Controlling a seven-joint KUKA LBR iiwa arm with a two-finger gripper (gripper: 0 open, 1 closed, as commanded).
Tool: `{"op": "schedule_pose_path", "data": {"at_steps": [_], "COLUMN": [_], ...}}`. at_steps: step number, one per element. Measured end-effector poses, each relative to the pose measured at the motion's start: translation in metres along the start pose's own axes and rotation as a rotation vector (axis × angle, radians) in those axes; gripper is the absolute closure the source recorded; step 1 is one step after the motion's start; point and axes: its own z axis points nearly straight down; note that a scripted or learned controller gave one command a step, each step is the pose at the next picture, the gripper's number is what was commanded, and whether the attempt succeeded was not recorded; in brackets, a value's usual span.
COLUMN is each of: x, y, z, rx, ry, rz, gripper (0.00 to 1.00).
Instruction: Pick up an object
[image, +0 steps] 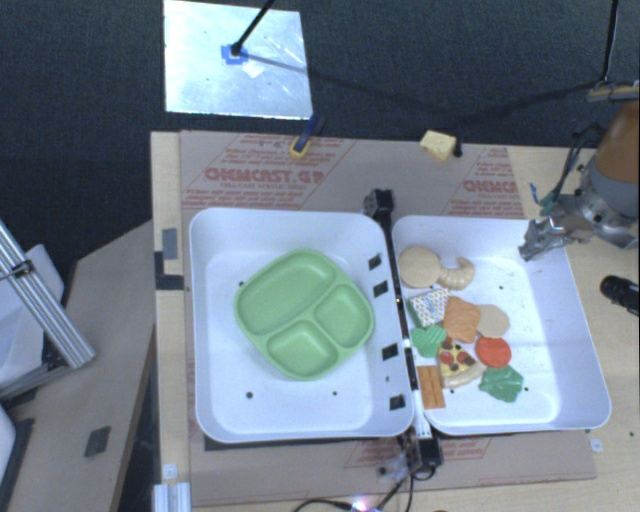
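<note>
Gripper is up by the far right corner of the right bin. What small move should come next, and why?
Probably shift the gripper left and toward the camera, over the toy food pile. It now sits at the right bin's far right edge with nothing visible between its fingers, while the food crowds against the bin's left wall.

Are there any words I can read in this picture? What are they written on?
"CHEMCAST GP", red letters on the brown sheet under the two white bins.
The same red lettering recurs at the sheet's right by the gripper, too blurred to read surely.
The toy food and green tray bear no words.
</note>
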Motion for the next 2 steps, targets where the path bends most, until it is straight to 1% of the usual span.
{"op": "schedule_pose_path", "data": {"at_steps": [1,2], "x": [0.000,0.052], "y": [0.001,0.029], "z": [-0.018,-0.022], "rx": [0.002,0.001], "ry": [0.001,0.003], "rz": [0.001,-0.004], "gripper": [1.00,1.00]}}
